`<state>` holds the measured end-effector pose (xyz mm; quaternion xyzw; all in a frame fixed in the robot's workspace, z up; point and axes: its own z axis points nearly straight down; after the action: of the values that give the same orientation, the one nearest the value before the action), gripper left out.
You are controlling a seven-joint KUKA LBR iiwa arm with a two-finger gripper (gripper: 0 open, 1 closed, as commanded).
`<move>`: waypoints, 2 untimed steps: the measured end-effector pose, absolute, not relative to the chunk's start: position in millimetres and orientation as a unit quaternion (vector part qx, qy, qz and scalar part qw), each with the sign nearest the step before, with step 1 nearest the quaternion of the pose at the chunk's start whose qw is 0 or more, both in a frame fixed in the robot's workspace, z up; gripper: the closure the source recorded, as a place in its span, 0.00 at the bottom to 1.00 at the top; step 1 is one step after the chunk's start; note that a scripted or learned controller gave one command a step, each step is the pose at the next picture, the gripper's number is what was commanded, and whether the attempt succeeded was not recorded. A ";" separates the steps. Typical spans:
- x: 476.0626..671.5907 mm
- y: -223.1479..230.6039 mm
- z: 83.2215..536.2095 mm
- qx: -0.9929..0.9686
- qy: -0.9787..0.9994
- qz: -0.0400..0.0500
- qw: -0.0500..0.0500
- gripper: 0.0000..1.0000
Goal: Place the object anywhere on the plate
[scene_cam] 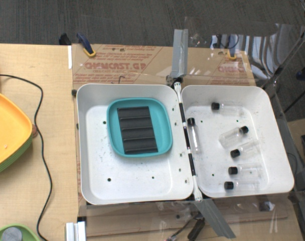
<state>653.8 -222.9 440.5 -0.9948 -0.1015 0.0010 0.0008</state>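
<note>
Lying near-to-far along right bin (pixel 208 152) left wall: clear vial (pixel 193 135), cap far; teal plate (pixel 114 130) left

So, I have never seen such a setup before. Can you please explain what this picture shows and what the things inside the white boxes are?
One fixed camera looks down at a slant on a bench with two shallow white bins. The left bin holds a teal plate with a dark ribbed pad on it. The right bin holds several small clear vials with black caps, lying loose. A robot arm is meant to pick up one vial and put it on the plate. At the far left are yellow dishes and a black cable.
</note>
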 end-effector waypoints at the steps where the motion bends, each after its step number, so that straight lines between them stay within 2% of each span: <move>1: 653.0 -223.0 439.7 -0.995 -0.101 0.002 0.001 0.00; 2: 652.0 -223.1 438.4 -0.995 -0.100 0.003 0.001 0.00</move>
<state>652.0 -223.1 438.4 -0.9950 -0.0998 0.0032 0.0014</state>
